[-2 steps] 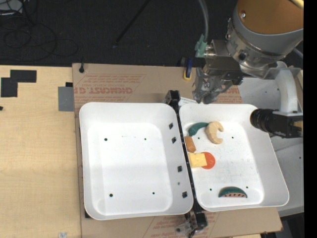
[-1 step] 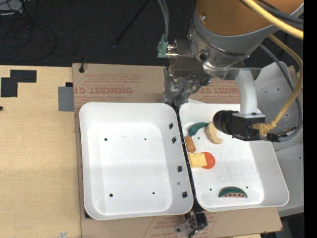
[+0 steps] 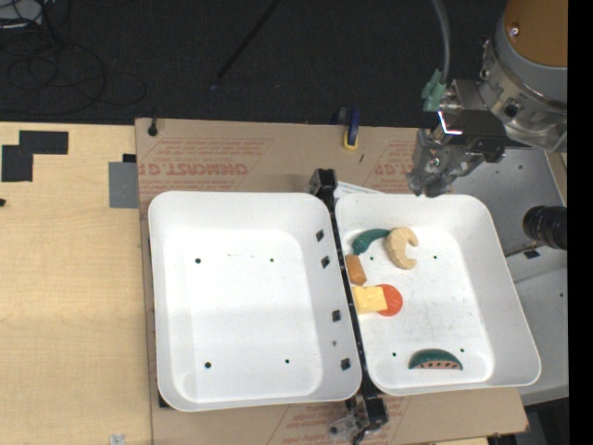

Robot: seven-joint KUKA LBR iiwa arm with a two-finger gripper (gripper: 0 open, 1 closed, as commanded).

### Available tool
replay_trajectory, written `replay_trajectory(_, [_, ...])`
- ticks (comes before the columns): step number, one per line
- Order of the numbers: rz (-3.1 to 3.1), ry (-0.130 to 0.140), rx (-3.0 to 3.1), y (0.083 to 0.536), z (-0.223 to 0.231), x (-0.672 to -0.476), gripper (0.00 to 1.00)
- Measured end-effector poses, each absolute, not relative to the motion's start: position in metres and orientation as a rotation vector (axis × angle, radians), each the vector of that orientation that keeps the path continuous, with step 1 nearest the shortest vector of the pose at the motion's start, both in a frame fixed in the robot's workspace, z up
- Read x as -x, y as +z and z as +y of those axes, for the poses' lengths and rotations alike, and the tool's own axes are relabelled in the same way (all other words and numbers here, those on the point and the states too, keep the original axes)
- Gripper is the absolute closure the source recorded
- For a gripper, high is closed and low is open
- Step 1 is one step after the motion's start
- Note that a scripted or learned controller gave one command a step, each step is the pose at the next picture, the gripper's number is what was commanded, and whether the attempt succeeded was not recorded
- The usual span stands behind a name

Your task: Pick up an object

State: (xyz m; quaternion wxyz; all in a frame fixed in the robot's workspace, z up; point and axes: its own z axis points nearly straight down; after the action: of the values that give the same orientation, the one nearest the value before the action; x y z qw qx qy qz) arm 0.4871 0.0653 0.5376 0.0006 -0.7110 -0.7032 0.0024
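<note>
Camera view, slanted down on two white bins. Gripper (image 3: 434, 182) poised above right bin (image 3: 500, 248) far rim, nothing between fingers; apart or together, cannot tell. Clustered near divider: green curved piece (image 3: 369, 240), tan crescent (image 3: 402, 247), yellow block (image 3: 370, 299), red disc (image 3: 390, 301). Watermelon slice (image 3: 435, 361) alone, easiest reached.

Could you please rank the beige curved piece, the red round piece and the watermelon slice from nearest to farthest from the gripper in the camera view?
Measured from the gripper, above the right bin's far edge:
1. Beige curved piece, in the bin's far part, nearest.
2. Red round piece, mid-bin, beside the yellow block.
3. Watermelon slice, by the near rim, farthest.
</note>
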Motion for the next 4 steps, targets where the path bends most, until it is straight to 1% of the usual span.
replay_trajectory(1, [-2.227,0.004,2.213,0.537,0.124,-0.503,1.0])
replay_trajectory(2, [-2.226,0.004,2.214,0.537,0.165,-0.498,1.0])
replay_trajectory(3, [-2.225,0.004,2.216,0.537,0.215,-0.51,1.0])
replay_trajectory(4, [-2.223,0.005,2.217,0.537,0.245,-0.501,1.0])
